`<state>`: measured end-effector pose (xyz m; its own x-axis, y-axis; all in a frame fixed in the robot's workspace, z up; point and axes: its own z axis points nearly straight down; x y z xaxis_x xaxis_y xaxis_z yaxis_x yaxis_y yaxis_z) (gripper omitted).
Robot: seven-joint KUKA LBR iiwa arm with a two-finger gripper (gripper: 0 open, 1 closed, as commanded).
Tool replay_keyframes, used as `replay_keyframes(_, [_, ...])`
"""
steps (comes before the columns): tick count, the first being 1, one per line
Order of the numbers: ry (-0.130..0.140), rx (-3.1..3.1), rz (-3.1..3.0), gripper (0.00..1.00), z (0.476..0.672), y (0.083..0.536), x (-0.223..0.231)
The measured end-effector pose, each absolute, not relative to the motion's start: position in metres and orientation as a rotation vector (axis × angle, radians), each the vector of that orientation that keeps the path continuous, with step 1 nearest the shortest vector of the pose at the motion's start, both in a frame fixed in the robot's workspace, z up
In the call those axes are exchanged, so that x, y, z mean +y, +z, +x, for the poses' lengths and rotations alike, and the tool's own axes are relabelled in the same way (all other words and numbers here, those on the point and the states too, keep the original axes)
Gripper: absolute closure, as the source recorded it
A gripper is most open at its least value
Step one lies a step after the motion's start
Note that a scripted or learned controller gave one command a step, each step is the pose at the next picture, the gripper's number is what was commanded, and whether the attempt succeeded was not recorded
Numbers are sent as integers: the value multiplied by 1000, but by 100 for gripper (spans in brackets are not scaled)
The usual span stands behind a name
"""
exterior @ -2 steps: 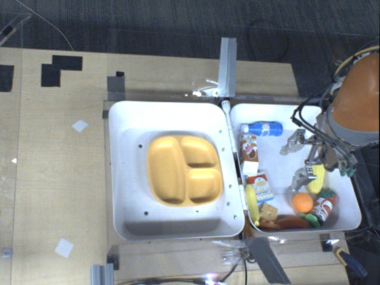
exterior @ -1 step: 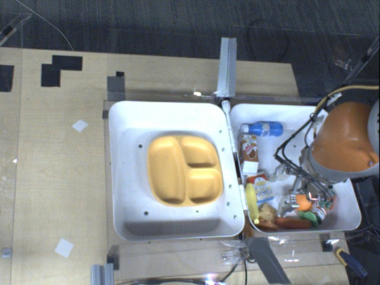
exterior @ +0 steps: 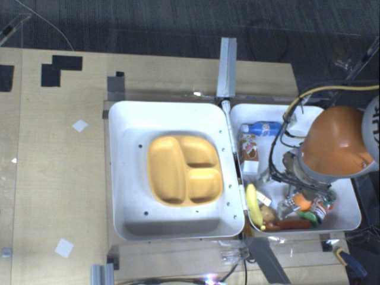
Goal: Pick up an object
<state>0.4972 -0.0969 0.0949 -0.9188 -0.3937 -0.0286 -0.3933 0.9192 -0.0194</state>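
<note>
Banana (exterior: 253, 205) lies in right bin (exterior: 351, 221), along its left wall nr the front-left corner; long axis runs front-to-back, tip toward front edge. Claw (exterior: 297, 202) low over clutter at bin's front; spread or closed: can't tell. Blue bottle (exterior: 261, 128) at back. Left bin (exterior: 130, 218) holds yellow divided tray (exterior: 183, 170). Wood counter (exterior: 53, 177); dark carpet (exterior: 178, 10) beyond.

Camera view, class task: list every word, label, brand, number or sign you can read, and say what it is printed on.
No text can be read.
Bottle with blue label: print too blurred.
Brown-and-white packet: print too small to read.
Yellow tray: no marking seen.
Black shapes on the bench: plain patches, no characters.
</note>
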Motion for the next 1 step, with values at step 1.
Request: replay_keyframes(1, [-16,3035,-738,0,508,91,-181])
